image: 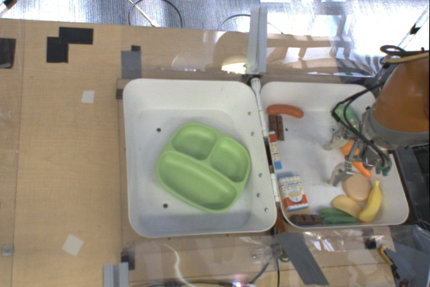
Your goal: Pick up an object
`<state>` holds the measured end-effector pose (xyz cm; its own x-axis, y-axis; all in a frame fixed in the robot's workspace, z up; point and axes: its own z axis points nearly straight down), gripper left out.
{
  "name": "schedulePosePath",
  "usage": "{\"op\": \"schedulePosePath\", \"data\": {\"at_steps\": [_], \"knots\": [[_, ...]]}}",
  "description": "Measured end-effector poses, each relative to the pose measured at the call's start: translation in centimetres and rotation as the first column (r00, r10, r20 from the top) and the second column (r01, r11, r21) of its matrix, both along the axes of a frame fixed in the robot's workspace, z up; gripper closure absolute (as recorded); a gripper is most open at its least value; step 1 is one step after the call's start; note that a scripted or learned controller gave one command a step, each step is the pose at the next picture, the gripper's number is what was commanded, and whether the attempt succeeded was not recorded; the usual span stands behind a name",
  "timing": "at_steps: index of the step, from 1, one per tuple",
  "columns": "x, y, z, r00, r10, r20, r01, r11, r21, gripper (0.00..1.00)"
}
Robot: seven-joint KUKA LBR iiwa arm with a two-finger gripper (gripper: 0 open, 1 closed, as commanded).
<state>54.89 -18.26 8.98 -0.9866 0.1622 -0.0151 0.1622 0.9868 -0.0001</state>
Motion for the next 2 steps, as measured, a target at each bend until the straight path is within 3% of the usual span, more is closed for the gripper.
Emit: {"op": "schedulePosePath", "data": {"at_steps": [1, 2], "knots": [[1.9, -0.5, 0.0, 1.0, -0.021, -0.001, 0.021, 1.0, 0.001, 0.0], [2.4, -0.5, 1.5, 1.0, -0.018, 0.016, 0.018, 1.0, -0.003, 1.0]]}}
